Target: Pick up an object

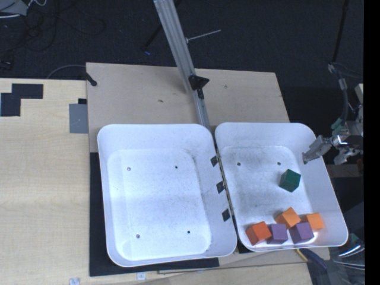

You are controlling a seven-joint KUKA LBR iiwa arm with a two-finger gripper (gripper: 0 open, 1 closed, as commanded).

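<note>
Green cube (pixel 290 180) in right bin (pixel 237 136), gripper (pixel 329 147) apart

From where I stand, nothing here can be read. No letters, numbers, brand marks or signs show on anything in view; whatever marks there are look like plain dots and dark patches, too small to make out as writing.
</note>
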